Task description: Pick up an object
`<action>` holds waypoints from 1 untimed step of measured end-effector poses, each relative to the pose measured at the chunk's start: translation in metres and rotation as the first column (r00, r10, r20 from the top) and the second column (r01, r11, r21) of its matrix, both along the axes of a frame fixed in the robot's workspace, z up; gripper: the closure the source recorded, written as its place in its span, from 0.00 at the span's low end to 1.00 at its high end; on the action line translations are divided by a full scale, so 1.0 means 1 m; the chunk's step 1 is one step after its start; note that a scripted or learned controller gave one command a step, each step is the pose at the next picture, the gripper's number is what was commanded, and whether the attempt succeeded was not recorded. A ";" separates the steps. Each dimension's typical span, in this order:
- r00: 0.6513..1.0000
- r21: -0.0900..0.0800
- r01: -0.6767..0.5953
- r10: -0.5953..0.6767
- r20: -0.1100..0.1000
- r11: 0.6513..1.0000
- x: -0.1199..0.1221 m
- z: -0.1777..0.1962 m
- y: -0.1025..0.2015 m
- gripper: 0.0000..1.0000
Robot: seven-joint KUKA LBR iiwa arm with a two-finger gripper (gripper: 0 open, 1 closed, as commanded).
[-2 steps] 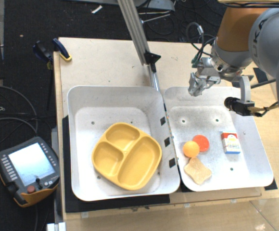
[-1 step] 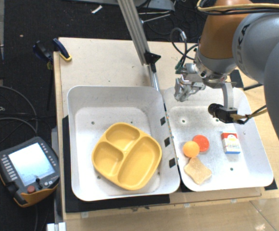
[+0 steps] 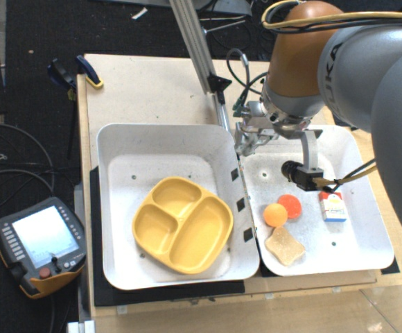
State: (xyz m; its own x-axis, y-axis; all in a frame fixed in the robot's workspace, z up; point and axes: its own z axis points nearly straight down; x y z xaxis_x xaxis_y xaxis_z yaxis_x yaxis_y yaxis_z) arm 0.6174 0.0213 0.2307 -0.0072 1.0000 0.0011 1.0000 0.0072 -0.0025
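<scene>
Pale wooden worktop [image 3: 152, 92] is carrying two bins; yellow divided plastic tray [image 3: 182, 223] is occupying the left. Pincer [image 3: 246, 143] is hovering at the right bin's far-left edge, state undeterminable. Small orange ball [image 3: 275, 215] is lying nearer the camera, slightly rightward.

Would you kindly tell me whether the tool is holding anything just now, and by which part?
Nothing is held: the tool hangs over the right bin's upper left corner, apart from the objects.

Part of grey lettering, seemingly "UKA", on the arm [image 3: 367, 54]; nothing else legible.
</scene>
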 end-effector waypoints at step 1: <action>1.000 -0.001 0.008 -0.008 0.002 1.000 -0.020 -0.005 0.043 1.00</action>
